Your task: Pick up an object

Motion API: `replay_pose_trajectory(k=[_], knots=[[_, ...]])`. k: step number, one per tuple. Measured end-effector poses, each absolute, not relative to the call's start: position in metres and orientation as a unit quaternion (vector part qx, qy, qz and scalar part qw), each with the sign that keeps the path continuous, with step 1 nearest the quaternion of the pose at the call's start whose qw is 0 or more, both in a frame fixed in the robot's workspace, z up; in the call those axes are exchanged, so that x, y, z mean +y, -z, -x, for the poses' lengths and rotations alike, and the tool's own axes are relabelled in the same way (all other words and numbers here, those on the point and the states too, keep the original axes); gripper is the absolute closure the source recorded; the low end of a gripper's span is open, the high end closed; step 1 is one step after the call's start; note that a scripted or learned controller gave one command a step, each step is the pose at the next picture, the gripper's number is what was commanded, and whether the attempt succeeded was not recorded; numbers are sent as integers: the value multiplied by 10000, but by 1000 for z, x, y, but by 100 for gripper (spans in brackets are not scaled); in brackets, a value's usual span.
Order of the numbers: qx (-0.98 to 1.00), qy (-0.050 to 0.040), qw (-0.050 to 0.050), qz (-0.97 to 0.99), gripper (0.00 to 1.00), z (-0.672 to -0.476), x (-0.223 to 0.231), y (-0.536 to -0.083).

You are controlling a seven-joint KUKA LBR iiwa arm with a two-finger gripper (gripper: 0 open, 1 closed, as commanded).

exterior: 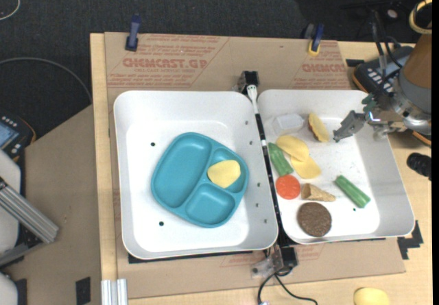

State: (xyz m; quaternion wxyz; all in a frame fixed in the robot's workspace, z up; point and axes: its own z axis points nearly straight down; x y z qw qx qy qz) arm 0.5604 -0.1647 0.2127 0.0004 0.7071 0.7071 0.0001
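Observation:
The right bin [384, 160] holds several toy foods: a yellow and brown piece [317, 127], a pale clear piece [289, 122], two yellow pieces [293, 147] [306, 167], a green stick [279, 158], a red disc [288, 187], a tan wedge [317, 192], a green piece [352, 190] and a brown round patty [315, 218]. My gripper [343, 131] hangs over the upper right of this bin, just right of the yellow and brown piece. Nothing shows in its grasp.
In the left bin [137, 132] lies a blue divided tray [185, 180] with a yellow piece [223, 173] in its right compartment. A black divider [259, 132] runs between the bins. Blue clamps [133, 33] [315, 38] grip the board's far edge.

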Motion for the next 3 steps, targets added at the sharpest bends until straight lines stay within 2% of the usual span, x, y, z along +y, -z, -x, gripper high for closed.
replay_pose_trajectory(k=[1,2,3], knots=[[7087,-10,17,-7055,0,-646,-155,-102],[7078,-16,45,-7064,100,-645,-157,-120],[7111,-49,26,-7031,100,-670,-56,-190]])
